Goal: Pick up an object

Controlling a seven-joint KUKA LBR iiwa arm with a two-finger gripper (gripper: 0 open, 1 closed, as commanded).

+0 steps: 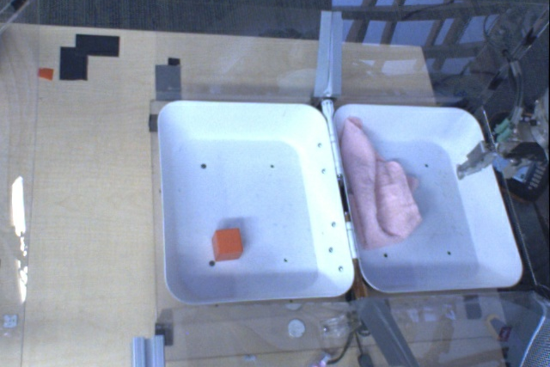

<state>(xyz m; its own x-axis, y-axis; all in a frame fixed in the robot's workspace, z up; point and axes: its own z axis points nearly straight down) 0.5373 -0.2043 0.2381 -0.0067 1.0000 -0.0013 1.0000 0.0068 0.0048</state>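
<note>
An orange cube (228, 244) sits on the floor of the left bin (172, 185), toward its front left. A crumpled pink cloth (378, 189) lies along the left side of the right bin (481, 271), reaching from the back wall to about the middle. My gripper (478, 161) hangs over the right rim of the right bin, pointing left. It is well apart from the cloth and touches neither object.
A metal divider post (330, 56) stands behind the seam between the bins. Cables and frame parts (516, 56) crowd the far right. On the wooden bench (77, 202) at the far left are black markers (86, 54) and a small orange tag (45, 74).
</note>
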